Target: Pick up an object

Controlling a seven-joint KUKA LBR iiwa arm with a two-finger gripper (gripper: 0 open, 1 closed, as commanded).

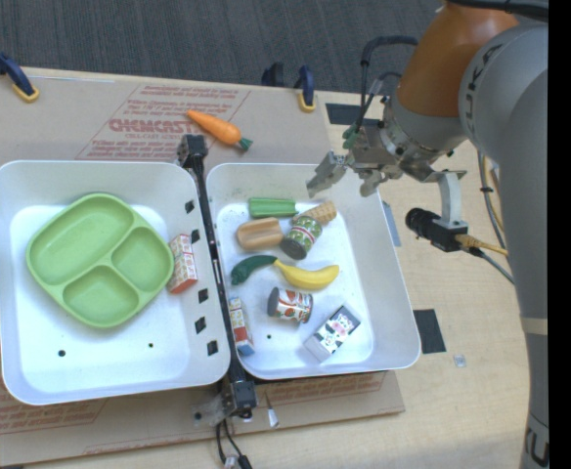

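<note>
Right bin (388,291): holds the pickable clutter, lying down-left of me | my gripper (347,176): fingers spread wide, nothing between them, hovering over the bin's upper right rim | nearest target: ice-cream cone (320,212), just below-left of my fingertips, long axis running lower-left to upper-right.

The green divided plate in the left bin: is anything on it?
Nothing lies on the green plate; all three sections show bare. A small carton sits beside its right edge in the left bin. Whatever is beneath the plate is covered.
</note>
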